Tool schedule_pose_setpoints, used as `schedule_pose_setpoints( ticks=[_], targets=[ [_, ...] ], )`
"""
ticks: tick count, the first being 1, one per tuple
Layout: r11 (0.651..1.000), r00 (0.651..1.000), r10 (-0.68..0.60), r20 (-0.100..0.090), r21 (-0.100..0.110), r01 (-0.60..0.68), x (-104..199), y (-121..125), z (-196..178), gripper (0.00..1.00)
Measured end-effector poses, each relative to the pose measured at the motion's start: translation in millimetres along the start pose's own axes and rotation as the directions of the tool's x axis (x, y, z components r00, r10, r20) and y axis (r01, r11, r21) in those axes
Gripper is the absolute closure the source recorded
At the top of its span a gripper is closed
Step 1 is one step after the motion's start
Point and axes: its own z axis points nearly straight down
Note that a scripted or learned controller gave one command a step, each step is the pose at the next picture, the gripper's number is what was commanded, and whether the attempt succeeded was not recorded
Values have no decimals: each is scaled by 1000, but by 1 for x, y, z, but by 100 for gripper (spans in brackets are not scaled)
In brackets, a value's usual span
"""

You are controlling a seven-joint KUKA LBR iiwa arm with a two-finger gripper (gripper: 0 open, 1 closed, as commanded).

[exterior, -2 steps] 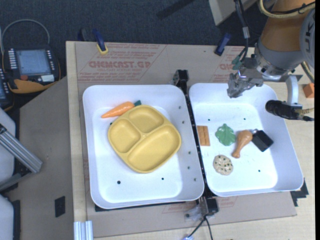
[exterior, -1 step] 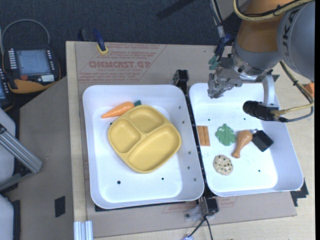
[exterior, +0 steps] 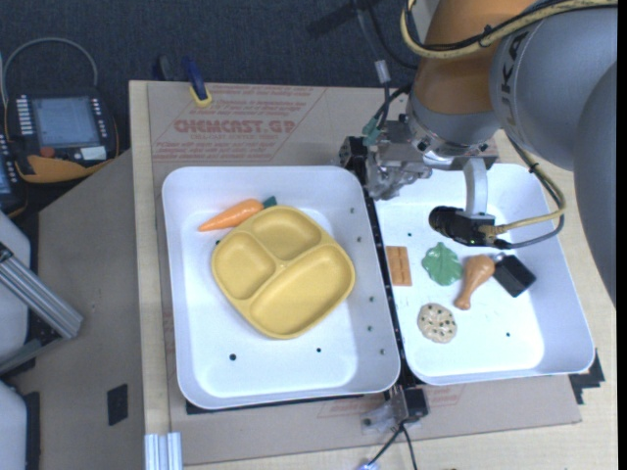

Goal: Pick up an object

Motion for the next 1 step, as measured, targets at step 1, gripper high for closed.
schedule_pose_setpoints(
  ticks=[1],
  targets=[
    [1000,1000,0,0,-1,0,52,-16,-1,100]
  ],
)
